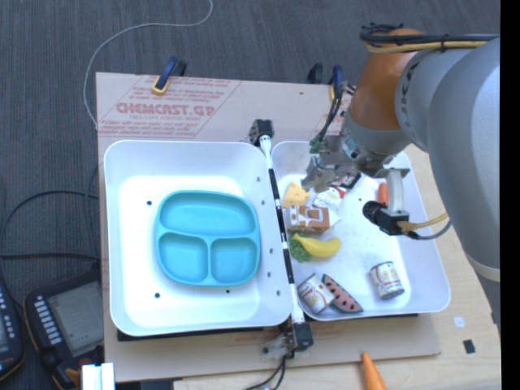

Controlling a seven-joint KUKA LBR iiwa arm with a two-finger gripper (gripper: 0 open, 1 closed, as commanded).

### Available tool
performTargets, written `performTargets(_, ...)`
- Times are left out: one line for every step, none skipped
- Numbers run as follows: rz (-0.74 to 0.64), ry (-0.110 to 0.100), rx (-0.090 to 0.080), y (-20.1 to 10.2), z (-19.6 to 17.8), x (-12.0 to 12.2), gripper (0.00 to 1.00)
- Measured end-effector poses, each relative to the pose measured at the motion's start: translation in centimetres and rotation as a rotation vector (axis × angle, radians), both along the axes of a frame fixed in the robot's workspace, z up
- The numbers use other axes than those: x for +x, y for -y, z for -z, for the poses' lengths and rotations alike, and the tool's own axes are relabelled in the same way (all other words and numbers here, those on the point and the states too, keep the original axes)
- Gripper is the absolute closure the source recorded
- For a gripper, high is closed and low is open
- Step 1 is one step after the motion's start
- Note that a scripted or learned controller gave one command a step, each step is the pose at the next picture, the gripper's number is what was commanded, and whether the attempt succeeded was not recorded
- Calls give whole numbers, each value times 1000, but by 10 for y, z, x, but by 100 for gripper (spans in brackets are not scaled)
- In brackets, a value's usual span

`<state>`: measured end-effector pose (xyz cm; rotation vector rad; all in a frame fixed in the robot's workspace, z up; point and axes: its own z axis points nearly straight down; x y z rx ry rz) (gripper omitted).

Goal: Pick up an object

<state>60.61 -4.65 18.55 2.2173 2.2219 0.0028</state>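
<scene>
The right bin (422, 291) holds a cluster of small toys, and the gripper (327, 177) hangs low over the upper part of that cluster, close to the divider between the bins. Just below it lie a yellow cheese wedge (295, 193) and a small house-shaped box (311, 216), brown and white, touching each other; a white and red piece (330, 197) sits right under the gripper, too hidden to name. Whether the gripper is clenched on anything or released cannot be told from this angle, since the wrist and its cables cover it. Below the box lies a banana (318, 247) with a green piece (298, 251) at its left end. Nearer the front wall are a can (312, 293) on its side, a watermelon slice (343, 296) just beside it, and a second can (387, 280) standing apart to the right. The left bin (130, 161) holds a blue tray (208, 237) with three compartments. Both bins rest on a board (162, 108) bearing red lettering, with a blue clamp (167, 73) at its far edge.
</scene>
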Motion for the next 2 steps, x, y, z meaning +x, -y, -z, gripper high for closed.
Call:
performTargets(2,-4,-2,58,33,54,100)
performTargets(1,-4,-2,57,32,54,0)
